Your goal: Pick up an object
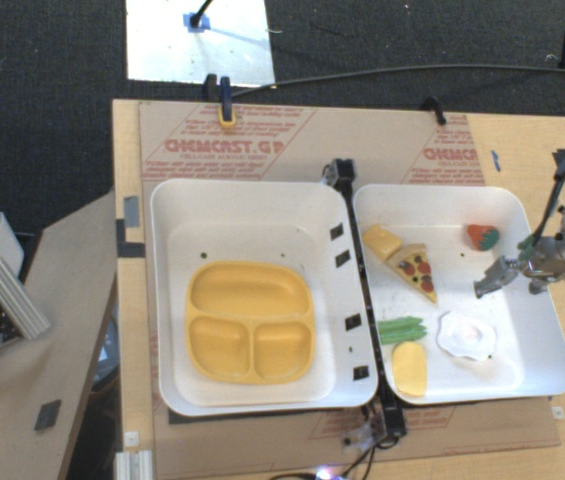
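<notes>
Tool (492,280) just above fried egg (464,336), right bin (552,368).

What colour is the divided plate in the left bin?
Yellow; the divided plate shows clearly in the camera view.

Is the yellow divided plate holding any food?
Empty: the yellow divided plate in the left bin shows three bare compartments.

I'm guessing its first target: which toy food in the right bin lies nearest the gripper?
The fried egg, white, lying just below the gripper. The red strawberry is slightly farther; the pizza slice and green beans lie well left.
</notes>
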